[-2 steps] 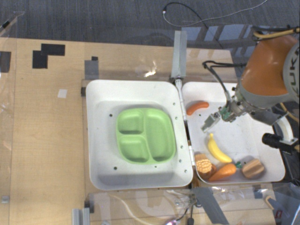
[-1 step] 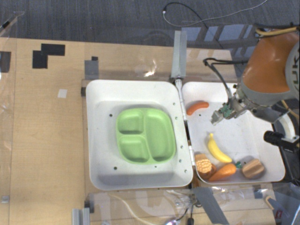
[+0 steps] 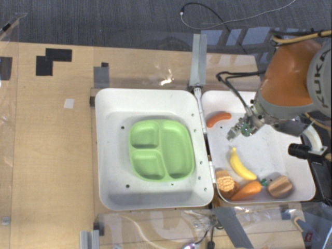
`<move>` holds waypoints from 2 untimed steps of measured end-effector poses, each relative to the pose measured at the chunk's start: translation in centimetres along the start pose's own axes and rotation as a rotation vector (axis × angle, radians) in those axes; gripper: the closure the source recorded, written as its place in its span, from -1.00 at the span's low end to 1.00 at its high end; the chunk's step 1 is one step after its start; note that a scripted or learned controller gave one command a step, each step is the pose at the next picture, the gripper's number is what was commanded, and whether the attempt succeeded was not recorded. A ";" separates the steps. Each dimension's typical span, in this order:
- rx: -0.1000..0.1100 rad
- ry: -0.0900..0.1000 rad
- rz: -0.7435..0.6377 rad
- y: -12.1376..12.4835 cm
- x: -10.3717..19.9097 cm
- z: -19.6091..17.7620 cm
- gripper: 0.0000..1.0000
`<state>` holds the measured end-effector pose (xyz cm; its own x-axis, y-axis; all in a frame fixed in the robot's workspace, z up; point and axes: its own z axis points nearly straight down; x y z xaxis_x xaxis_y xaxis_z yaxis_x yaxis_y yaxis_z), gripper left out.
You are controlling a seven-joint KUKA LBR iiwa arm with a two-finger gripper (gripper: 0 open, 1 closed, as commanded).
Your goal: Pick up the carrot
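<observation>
The carrot (image 3: 247, 190), orange with a small green top, lies along the front wall of the right bin (image 3: 306, 191). It rests between a piece of corn (image 3: 225, 181) and a brown bread roll (image 3: 280, 186). My gripper (image 3: 239, 130) hangs over the middle of the right bin, well behind the carrot and apart from it. Nothing shows between its fingertips. The arm's orange band fills the upper right.
A yellow banana (image 3: 241, 165) lies between the gripper and the carrot. A reddish sausage (image 3: 218, 118) sits at the right bin's back left. The left bin (image 3: 111, 139) holds a green divided plate (image 3: 135, 165). A metal divider separates the bins.
</observation>
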<state>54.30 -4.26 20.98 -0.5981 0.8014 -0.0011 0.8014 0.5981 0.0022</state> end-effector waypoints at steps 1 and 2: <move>0.000 0.000 0.000 0.0 0.0 0.0 -1.00; 0.000 0.000 -0.149 -0.5 -0.1 2.5 -1.00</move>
<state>53.97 -4.62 18.47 -0.7106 0.7036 -0.0013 0.7036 0.7106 0.0019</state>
